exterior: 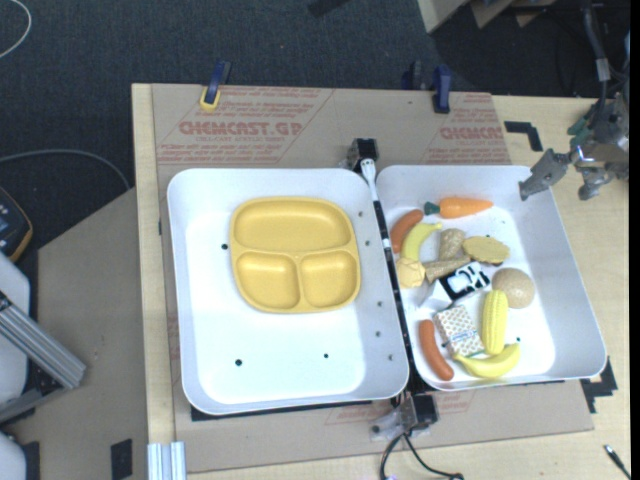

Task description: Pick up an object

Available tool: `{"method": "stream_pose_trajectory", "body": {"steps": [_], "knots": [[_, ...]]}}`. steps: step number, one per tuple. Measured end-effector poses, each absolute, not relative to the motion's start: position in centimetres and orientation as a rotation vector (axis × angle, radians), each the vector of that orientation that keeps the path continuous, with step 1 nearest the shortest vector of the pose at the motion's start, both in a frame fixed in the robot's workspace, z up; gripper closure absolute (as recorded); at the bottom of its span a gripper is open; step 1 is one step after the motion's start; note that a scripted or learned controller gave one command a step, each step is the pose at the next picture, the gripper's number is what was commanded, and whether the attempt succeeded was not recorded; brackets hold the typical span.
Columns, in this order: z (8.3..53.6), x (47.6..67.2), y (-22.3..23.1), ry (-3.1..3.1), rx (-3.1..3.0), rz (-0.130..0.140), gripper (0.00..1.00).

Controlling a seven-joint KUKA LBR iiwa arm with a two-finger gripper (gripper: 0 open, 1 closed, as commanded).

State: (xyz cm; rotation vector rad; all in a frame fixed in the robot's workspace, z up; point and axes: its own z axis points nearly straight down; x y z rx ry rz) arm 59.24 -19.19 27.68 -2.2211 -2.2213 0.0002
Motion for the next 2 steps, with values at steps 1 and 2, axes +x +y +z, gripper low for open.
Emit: {"method": "stream_pose_trajectory", "body": {"steps": [1, 2], "knots": [[21.5, 59.7, -19.4, -2.218, -2.218, 0.004, 0.0], [15.4, 60.1, -18.9, -2.219, -2.216, 0.004, 0.0]]}}
